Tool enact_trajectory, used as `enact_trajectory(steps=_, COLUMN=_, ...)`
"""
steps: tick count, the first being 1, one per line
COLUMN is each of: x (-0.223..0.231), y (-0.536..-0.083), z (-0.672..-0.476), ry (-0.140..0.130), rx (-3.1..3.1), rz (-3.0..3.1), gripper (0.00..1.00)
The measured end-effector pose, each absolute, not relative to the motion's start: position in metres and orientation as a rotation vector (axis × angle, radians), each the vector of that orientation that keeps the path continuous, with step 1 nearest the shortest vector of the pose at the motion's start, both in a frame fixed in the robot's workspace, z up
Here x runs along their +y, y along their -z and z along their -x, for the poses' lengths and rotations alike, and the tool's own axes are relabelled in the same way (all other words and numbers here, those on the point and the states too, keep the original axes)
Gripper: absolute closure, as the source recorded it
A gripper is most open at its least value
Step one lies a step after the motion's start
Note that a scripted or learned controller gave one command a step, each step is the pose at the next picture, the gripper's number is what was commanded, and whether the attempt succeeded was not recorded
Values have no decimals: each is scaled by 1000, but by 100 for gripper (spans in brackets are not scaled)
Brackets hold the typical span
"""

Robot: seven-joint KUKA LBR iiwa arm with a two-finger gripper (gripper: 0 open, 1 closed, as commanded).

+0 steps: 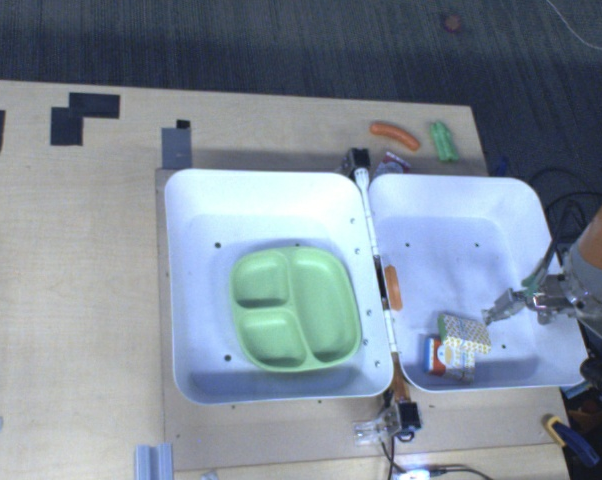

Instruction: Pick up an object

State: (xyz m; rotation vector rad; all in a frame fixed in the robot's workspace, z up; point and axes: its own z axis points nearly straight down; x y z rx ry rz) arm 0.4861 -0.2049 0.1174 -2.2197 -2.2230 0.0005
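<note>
Two shallow white bins are seen side by side on a light wooden bench (71, 298). In the left bin (196, 268) a pale green divided plate (295, 307) with three compartments is laid flat, slightly toward the near side of the bin floor. In the right bin (451, 218) a small patterned box (464, 339) is found near the front wall, with a red and blue item (434, 354) touching its left side; what that item is cannot be made out. A small orange object (392, 288) is placed against the left wall of the right bin, beside the divider between the bins.

The arm is seen at the right edge, and its gripper (516, 304) is positioned over the right part of the right bin, just to the right of the patterned box and apart from it. Whether the gripper is open or closed cannot be told, and nothing is seen held in it.

Behind the bins, on the bench, an orange sausage-shaped toy (395, 136) and a green object (442, 140) are lying near each other
</note>
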Motion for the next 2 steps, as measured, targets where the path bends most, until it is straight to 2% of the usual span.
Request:
enact_trajectory(steps=1, x=-131, y=-87, z=-489, ry=7, rx=-2230, rz=2222, gripper=0)
enact_trajectory(steps=2, x=-131, y=-98, z=-491, ry=13, rx=-2235, rz=2225, gripper=100)
